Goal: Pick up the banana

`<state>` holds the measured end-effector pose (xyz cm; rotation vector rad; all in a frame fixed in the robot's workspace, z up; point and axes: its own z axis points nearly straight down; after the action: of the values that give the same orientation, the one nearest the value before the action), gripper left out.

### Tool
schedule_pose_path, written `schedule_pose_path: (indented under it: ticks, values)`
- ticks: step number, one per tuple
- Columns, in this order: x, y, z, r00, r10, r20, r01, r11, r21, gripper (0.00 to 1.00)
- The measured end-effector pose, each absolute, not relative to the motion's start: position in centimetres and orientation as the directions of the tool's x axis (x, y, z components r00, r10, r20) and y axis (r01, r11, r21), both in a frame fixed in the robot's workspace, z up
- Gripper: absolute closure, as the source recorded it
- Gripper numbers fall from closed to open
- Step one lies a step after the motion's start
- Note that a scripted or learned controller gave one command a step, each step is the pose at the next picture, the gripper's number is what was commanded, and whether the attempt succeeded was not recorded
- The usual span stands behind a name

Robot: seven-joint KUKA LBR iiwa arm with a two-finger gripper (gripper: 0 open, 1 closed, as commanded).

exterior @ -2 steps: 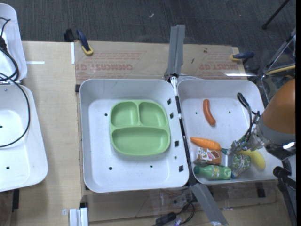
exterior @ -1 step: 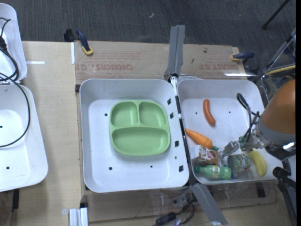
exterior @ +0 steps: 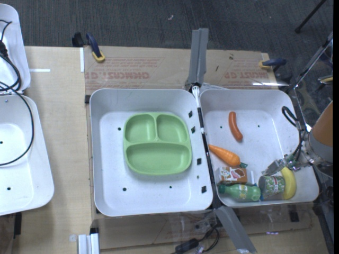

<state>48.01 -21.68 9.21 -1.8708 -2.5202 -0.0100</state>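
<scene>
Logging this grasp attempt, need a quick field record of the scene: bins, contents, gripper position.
left bin: green divided plate
right bin: hot dog, carrot, small carton, green bottle, can, banana
banana spot: front right corner, beside the can
gripper: right at the banana's upper end
grasp: cannot tell

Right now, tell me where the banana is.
The banana lies in the right bin's near right corner, beside a green can, with the gripper just above it.

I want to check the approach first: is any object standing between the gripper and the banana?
Nothing visible does. The gripper is right at the upper end of the banana in the right bin. A green can lies against the banana's left side.
</scene>
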Motion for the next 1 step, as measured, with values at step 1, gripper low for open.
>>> schedule_pose_path:
  ticks: [1]
  values:
    - [50.77,-21.31,8.95,-0.113,0.994,0.015,0.994,0.113,-0.006,0.00]
